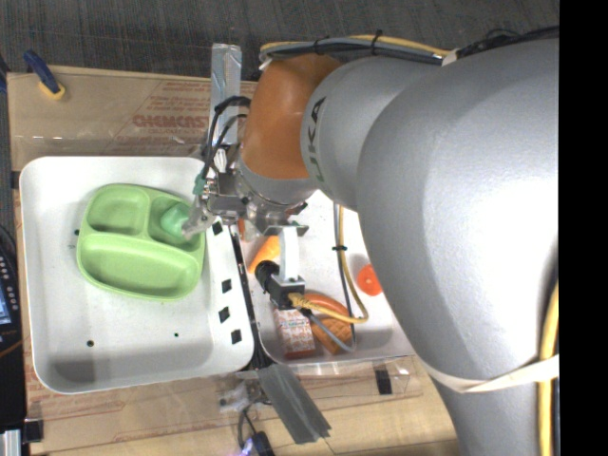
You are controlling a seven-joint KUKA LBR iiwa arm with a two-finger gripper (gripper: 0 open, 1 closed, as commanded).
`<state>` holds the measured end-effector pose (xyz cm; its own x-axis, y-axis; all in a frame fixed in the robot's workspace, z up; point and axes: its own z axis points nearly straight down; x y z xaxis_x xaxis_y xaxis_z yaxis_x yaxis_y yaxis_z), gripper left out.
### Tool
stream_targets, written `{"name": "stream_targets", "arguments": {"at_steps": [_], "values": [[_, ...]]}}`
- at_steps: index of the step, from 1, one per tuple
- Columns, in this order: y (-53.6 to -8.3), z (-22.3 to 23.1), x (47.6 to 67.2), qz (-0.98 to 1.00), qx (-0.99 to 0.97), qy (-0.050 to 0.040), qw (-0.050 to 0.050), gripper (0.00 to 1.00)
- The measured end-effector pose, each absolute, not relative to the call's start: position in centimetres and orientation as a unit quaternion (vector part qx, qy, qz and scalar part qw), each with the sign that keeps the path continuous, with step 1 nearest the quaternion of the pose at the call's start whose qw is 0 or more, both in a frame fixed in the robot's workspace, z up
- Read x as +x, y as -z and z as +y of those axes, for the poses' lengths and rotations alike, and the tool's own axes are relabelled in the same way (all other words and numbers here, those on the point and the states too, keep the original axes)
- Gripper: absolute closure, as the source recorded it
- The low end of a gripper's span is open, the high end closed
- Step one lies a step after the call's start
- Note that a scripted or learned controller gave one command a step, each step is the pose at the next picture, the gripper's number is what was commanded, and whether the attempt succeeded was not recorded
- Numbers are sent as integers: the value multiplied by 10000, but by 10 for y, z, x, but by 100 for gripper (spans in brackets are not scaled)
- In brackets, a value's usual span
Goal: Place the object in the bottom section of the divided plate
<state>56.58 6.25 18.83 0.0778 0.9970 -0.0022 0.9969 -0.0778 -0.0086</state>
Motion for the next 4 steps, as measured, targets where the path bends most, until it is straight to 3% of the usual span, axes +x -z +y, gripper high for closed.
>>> {"name": "stream_targets", "arguments": {"at_steps": [1, 2, 3, 4], "values": [[-188, -2, 634, -5327, -8463, -24, 7, 0], [-113, -122, 655, -4954, -8687, -31, 19, 0], [-90, -94, 656, -5503, -8349, -25, 26, 0], [-90, -126, 550, -4675, -8840, -23, 18, 0]]}}
